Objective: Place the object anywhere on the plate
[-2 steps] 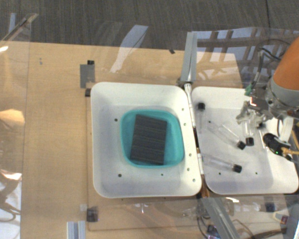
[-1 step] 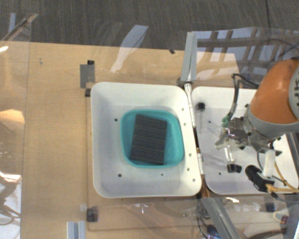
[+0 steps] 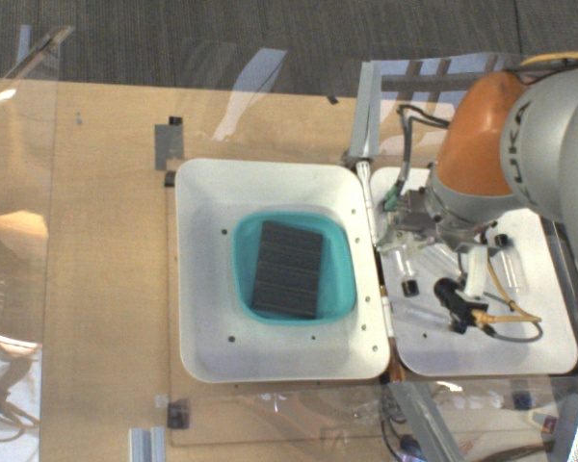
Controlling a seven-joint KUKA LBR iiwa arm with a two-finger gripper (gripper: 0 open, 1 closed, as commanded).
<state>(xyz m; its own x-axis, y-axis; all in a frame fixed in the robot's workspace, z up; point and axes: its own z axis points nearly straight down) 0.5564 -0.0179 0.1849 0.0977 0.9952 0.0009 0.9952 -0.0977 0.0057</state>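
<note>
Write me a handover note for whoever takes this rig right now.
Tool: over the right bin, by its left wall; finger state not readable.
Dark ridged block: lies flat on the teal plate in the left bin, apart from the tool.
Done: block appears to be on the plate, so placement looks complete.
Left: probably nothing but confirming and pulling the arm back.
</note>
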